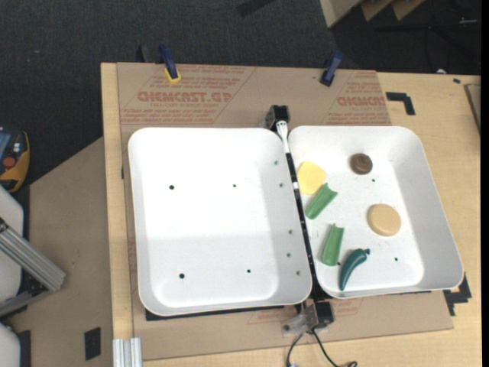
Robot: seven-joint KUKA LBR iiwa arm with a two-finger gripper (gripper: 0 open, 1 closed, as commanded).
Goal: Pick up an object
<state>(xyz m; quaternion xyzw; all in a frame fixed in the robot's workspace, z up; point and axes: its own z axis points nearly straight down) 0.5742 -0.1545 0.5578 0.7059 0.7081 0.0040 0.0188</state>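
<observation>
- Six small objects lie in the right shallow white bin (428, 174); the tool's state cannot be told.
- Yellow soft piece (311, 177) and light green pod (320, 201) touch: risk of double grab.
- Dark teal pepper (352, 266) near the bin wall may block approach.

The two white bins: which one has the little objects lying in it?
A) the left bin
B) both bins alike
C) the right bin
C: the right bin holds the yellow piece, two green pieces, a dark teal pepper shape, a tan disc and a brown disc.
</observation>
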